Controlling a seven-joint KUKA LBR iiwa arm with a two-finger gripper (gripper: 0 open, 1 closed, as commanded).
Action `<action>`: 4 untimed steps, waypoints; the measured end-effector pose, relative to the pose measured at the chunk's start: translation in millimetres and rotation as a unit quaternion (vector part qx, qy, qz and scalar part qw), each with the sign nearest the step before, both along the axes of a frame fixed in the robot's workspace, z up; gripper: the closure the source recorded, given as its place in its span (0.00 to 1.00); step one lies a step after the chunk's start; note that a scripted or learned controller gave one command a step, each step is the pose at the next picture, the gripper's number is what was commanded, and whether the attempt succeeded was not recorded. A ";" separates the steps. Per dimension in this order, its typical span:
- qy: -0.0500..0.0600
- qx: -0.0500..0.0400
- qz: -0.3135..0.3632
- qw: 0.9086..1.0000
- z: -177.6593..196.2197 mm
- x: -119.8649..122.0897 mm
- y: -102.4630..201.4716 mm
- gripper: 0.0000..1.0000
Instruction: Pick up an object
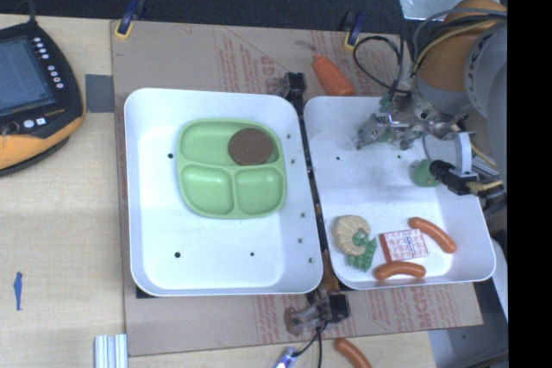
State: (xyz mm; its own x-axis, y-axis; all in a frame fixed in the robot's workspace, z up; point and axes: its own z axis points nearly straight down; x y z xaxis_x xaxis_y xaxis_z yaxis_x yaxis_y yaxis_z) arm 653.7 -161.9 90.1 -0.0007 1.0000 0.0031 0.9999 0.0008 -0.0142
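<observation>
Nothing lifted yet: my gripper (381,132) hangs at the right bin's (345,112) twelve o'clock, fingers apart, bare. Sausages (431,234) and green ball (423,173) wait toward five.

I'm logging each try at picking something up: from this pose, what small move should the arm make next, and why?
Probably a short shift toward the front of the right bin. The claw sits over bare floor near the bin's back wall, while two sausages, a small red-and-white packet and a green ball lie nearer the front and right.
</observation>
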 end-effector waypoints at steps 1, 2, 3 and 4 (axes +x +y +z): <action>-0.005 -0.001 0.001 1.000 23.1 -29.8 -48.0 0.00; -0.006 -0.002 0.002 1.000 1.6 2.7 -0.9 0.00; -0.005 -0.001 0.001 1.000 2.0 -25.0 -50.6 0.00; -0.005 -0.002 0.002 1.000 7.0 -50.0 -49.7 0.00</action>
State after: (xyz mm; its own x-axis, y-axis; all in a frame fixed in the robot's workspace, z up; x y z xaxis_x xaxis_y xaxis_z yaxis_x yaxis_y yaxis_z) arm 603.7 -211.6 97.1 -0.0047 1.0000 -0.0005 1.0000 0.0047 -0.0039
